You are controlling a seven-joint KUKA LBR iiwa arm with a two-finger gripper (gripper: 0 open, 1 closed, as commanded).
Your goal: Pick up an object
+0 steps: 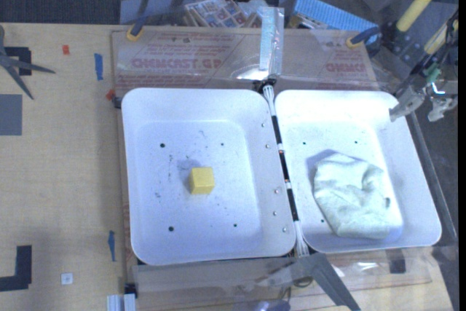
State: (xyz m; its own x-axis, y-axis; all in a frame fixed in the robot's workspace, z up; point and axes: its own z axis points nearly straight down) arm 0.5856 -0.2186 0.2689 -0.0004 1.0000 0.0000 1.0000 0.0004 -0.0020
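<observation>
Bins side by side at frame centre, with the arm parked off their upper right corner.

You had two candidates laid out, one per bin, so each sat clear of the walls with room to reach in. The left bin [145,120] held a small yellow block [202,180] near its middle, well apart from every edge. The right bin [408,149] held a crumpled white cloth [353,197] toward its lower half, likely soft and apt to bunch. Your gripper [429,95] hung at the frame's right edge, outside the right bin's rim and over neither object; whether its jaws stood apart or together, you could not tell.
</observation>
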